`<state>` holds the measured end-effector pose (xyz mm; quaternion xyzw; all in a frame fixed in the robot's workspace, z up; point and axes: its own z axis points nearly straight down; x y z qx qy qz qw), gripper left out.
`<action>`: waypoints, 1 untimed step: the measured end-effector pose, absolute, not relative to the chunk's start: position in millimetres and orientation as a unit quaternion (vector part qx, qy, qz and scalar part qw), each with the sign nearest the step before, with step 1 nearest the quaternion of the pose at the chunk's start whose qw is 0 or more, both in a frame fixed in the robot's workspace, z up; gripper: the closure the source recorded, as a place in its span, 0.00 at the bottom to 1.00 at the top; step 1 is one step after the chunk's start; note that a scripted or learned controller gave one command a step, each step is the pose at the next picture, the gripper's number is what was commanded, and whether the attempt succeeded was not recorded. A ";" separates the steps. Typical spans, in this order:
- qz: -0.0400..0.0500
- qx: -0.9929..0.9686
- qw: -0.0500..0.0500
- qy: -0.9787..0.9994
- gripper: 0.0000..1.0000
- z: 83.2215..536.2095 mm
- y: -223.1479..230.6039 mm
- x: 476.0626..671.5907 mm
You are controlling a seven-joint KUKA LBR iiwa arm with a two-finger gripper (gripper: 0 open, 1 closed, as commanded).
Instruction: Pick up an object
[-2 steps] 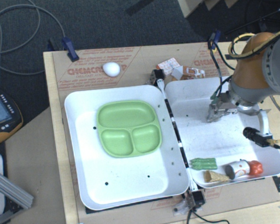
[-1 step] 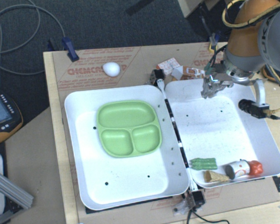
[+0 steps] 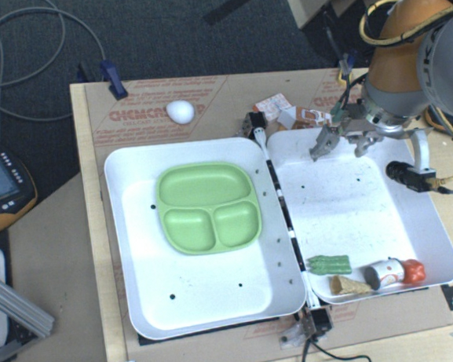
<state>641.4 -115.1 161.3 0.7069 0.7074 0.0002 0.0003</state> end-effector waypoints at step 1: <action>-0.001 0.707 -0.001 0.707 0.00 83.7 -99.3 645.2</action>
